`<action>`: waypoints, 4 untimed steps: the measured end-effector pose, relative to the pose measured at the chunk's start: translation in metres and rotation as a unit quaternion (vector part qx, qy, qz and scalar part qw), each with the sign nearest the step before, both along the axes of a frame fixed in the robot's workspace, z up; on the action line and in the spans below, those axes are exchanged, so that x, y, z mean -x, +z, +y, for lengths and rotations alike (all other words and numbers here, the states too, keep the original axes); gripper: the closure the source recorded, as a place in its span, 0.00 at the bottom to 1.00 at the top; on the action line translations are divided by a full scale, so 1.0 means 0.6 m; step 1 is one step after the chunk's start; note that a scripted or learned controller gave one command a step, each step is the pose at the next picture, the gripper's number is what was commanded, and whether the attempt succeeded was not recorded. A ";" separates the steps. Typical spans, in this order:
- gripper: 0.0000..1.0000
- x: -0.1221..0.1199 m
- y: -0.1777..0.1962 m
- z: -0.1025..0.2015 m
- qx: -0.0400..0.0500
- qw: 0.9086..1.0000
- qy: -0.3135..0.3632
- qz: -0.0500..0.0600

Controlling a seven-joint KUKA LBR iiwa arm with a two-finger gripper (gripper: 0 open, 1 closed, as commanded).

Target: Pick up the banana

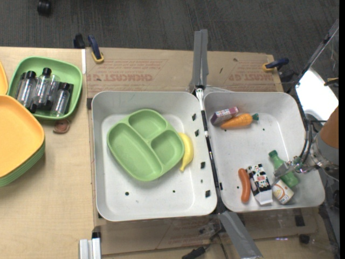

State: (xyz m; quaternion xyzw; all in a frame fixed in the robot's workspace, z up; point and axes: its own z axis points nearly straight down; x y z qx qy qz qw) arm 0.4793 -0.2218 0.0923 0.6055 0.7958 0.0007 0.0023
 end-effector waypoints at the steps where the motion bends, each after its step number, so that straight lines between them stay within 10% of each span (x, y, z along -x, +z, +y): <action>1: 1.00 -0.001 0.000 0.000 0.000 1.000 0.007 0.000; 4: 1.00 -0.002 0.001 0.001 0.000 0.999 0.033 -0.001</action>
